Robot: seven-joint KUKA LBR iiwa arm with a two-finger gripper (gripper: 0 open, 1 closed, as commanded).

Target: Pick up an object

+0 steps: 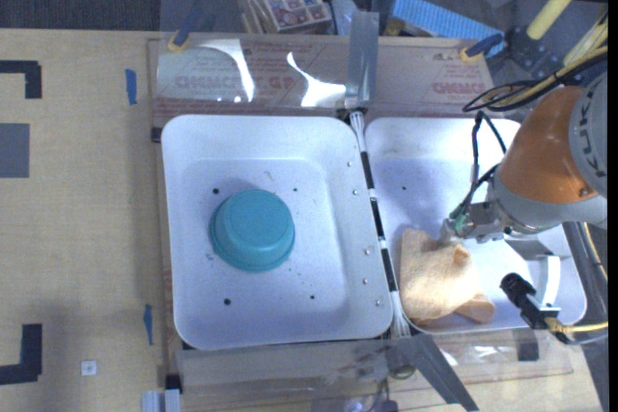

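Tan cloth (pixel 436 285), soft and crumpled, lies beneath the gripper (pixel 458 241); its state I cannot tell.

The bench (pixel 77 236) is seen to be of pale wood-grain board with a matt finish, marked with black tape and small blue tape strips. Both white bins (pixel 183 159) look like smooth moulded plastic with a soft sheen. In the left bin a teal bowl (pixel 253 229), upturned, appears as smooth matt plastic. At the front edge of the right bin (pixel 425 150) a tan object (pixel 436 283) has a soft, rough, cloth-like or spongy surface. Behind the bins a clear glossy sheet (pixel 251 77) throws bright reflections. The arm (pixel 555 164) shows a smooth orange band and grey casing.
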